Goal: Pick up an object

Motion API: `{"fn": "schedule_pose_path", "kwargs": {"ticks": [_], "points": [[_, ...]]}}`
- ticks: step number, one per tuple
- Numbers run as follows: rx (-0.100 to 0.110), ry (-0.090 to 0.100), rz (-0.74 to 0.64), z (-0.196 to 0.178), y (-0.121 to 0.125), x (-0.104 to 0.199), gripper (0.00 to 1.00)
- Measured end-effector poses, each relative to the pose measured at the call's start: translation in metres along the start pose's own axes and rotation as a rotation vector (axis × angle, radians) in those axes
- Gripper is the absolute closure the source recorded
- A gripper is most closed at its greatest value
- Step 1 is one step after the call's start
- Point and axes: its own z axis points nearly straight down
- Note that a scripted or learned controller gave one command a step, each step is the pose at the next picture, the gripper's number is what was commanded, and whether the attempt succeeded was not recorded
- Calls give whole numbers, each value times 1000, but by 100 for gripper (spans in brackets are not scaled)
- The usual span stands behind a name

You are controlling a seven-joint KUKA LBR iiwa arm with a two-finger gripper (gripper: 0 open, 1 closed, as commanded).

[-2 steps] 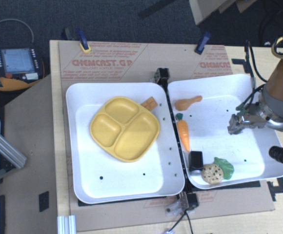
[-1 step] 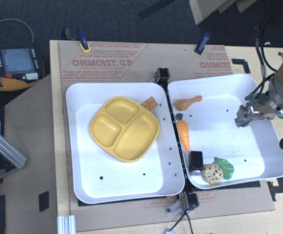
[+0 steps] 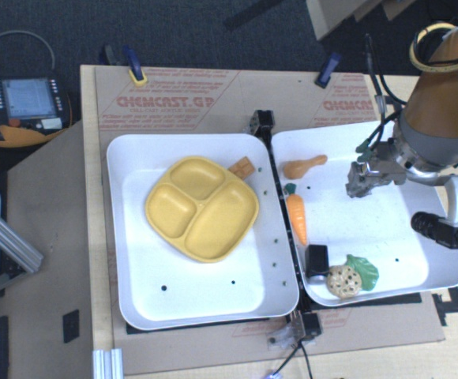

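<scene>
The counter (image 3: 174, 93) carries a brown protective sheet printed with "CHEMCAST GP" in red, repeated and partly cut off at the right. Two white bins sit side by side on it. The left bin (image 3: 134, 267) holds a yellow divided plate (image 3: 201, 208), with a small brown block (image 3: 242, 166) touching its upper right rim. The right bin (image 3: 418, 271) holds the candidate objects: a tan drumstick-shaped piece (image 3: 303, 166) near the top left corner, an orange carrot (image 3: 296, 218) along the left wall, a black block (image 3: 317, 259), and a cookie (image 3: 342, 281) lying against a green leaf piece (image 3: 365, 270) at the near edge.

The arm (image 3: 438, 93) reaches in over the right bin. The jaws (image 3: 361, 181) hang above bare bin floor, right of the drumstick piece and apart from it; whether they are spread or pressed together cannot be told. Nothing is seen between them.

Procedure, as judged: select one isolated object, preferably the drumstick piece. Centre over its narrow section, align across its length, descend, then close. Avoid the carrot, which lies tight to the wall.
</scene>
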Motion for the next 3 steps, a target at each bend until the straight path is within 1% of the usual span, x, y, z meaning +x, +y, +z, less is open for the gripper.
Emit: {"fn": "schedule_pose_path", "kwargs": {"ticks": [1, 2, 3], "points": [[6, 2, 0, 12, 8, 58, 100], [-1, 1, 0, 4, 29, 108, 100], [0, 2, 0, 3, 46, 162, 100]]}}
